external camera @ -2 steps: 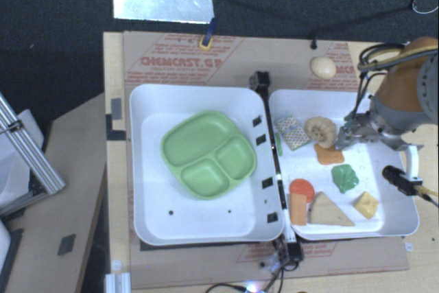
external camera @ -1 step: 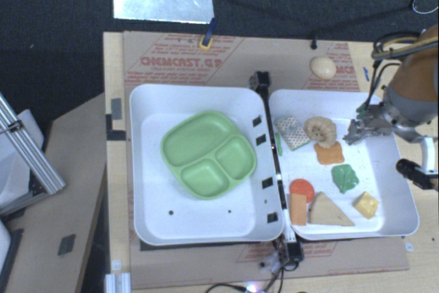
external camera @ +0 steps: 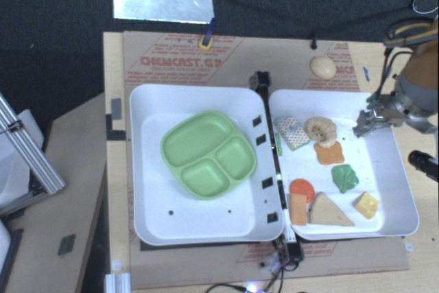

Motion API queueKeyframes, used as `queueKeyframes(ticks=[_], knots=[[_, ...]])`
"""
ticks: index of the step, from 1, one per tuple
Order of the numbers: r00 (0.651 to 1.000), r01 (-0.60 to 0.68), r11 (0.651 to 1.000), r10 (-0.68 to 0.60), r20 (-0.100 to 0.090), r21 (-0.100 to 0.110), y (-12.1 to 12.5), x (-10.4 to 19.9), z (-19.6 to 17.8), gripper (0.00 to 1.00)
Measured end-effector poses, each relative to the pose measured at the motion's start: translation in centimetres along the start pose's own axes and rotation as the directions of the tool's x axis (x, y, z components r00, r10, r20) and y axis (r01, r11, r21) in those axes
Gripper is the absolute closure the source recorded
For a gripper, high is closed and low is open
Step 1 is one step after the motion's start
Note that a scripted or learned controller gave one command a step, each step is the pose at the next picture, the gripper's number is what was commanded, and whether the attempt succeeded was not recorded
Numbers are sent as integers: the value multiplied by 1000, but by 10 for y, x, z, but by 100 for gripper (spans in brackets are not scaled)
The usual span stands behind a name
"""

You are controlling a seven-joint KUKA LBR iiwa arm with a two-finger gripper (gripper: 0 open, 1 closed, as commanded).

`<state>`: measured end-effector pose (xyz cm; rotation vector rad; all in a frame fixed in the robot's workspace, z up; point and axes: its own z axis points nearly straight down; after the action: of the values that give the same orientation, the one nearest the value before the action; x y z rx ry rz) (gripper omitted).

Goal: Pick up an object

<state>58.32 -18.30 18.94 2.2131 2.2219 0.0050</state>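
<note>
The right bin [external camera: 387, 141] holds several food toys: a checkered packet [external camera: 292, 132], a tan spiral pastry [external camera: 319, 127], an orange piece [external camera: 330, 153], a green broccoli-like piece [external camera: 345, 178], a red tomato [external camera: 302, 188], an orange block [external camera: 298, 208], a tan wedge [external camera: 329, 211] and a yellow cheese cube [external camera: 367, 204]. My gripper [external camera: 367, 121] hovers over the bin's upper right part, to the right of the pastry. I see nothing between its fingers.
The left bin [external camera: 147, 113] holds a green divided plate [external camera: 208, 154]. A beige egg-shaped object [external camera: 323, 66] lies on the cardboard behind the right bin. A black divider with clips [external camera: 269, 147] runs between the bins. Metal framing [external camera: 27, 154] stands at far left.
</note>
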Motion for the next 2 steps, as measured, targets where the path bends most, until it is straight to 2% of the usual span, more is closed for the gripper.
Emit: queueKeyframes(ticks=[1, 2], knots=[[1000, 1, 1000, -1, 0, 0, 2, 0, -38, 100], [1000, 4, 1000, -4, -3, 5, -27, 45, -45, 100]])
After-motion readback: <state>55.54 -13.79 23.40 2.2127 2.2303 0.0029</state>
